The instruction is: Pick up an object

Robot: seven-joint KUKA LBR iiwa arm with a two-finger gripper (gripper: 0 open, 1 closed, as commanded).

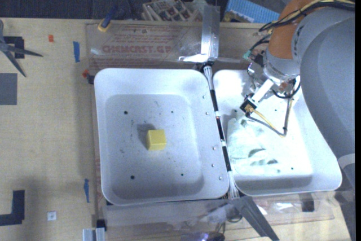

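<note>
A small yellow block (157,139) lies near the middle of the left bin (113,93), casting a short shadow to its upper left. My gripper (260,92) hangs over the upper left part of the right bin (321,166), below the orange band of the arm. It is well apart from the yellow block, on the other side of the divider between the bins. Below the gripper, the right bin floor shows a pale greenish, glassy patch (251,144) whose shape is too blurred to tell.
The grey arm (333,82) covers the right bin's right side. A metal post (210,36) stands behind the bins where they meet. Boxes and cables crowd the back of the bench. Flat wooden bench (45,138) lies left of the bins.
</note>
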